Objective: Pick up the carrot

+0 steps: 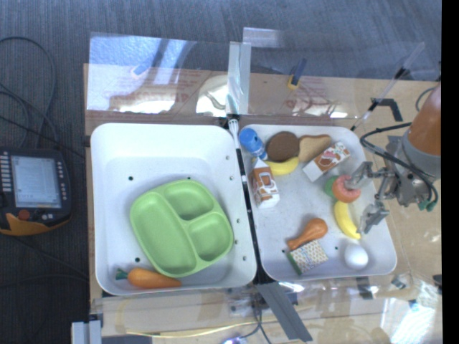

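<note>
The carrot (pixel 150 279) lies in the left bin (pixel 107 149), in its near left corner, just beside the front rim of the green divided plate (pixel 183 226). The gripper (pixel 364 193) hangs over the right edge of the right bin (pixel 380 260), so the carrot is well apart from it, away to the gripper's left across the wall between the bins and toward the near side. The carrot's long axis runs roughly along the front wall, with its green stub toward the corner and its tip pointing toward the middle. It looks smooth, orange and tapered, likely a plastic toy. The gripper's fingers stand apart, spread above a banana (pixel 346 220) and a red-and-green piece (pixel 346 188), with nothing between them
</note>
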`<state>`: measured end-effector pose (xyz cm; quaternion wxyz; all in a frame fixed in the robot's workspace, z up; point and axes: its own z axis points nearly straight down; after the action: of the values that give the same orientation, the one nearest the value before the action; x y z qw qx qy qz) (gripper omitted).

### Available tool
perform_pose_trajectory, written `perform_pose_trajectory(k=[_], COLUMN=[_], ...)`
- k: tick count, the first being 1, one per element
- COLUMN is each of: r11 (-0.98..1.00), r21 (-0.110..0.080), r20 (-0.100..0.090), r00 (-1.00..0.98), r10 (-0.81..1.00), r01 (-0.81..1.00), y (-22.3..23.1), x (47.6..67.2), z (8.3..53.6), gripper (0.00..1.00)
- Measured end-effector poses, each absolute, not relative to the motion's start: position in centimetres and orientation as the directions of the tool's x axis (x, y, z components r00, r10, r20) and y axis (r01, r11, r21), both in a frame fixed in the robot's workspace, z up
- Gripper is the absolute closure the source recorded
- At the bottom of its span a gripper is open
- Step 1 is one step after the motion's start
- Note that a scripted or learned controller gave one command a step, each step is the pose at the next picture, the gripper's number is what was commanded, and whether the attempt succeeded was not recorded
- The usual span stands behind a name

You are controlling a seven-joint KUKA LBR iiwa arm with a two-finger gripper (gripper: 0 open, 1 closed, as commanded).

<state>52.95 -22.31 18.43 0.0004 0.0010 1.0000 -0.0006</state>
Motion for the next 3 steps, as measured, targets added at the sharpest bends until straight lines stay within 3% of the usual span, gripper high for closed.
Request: perform_pose_trajectory(k=[1,2,3], r11=[0.999,0.852,0.853], r21=[-0.006,0.009,0.011], r20=[-0.014,-0.037,-0.059], r00=[-0.999,-0.852,-0.851], r10=[0.037,0.523,0.522], r01=[0.037,0.523,0.522], y=[-19.1,-12.3,-12.5], x=[50.9,49.4,50.0], z=[10.0,9.6,10.9], gripper=[0.00,0.00,1.00])
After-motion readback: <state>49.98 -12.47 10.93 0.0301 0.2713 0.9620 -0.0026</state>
